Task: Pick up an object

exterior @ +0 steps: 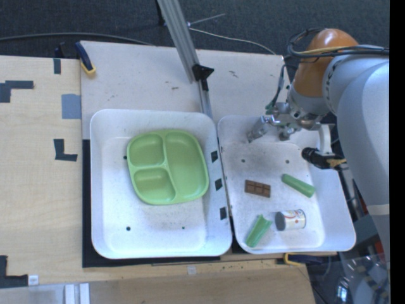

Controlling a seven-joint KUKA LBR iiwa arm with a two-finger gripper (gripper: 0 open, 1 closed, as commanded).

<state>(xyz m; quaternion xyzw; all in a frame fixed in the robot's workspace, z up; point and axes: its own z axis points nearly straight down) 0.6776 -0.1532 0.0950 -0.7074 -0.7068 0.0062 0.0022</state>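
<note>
Grey two-finger gripper (273, 126) hangs at the right white bin's (329, 230) far edge; brown chocolate bar (257, 188), green stick (297, 185) lie near; its state is unclear

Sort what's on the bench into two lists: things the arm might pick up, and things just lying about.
For the job:
gripper
brown block
green stick
green wedge
small white can
green divided plate

Lying about:
right bin and left bin, as containers
metal pole
blue and yellow clamp
</note>
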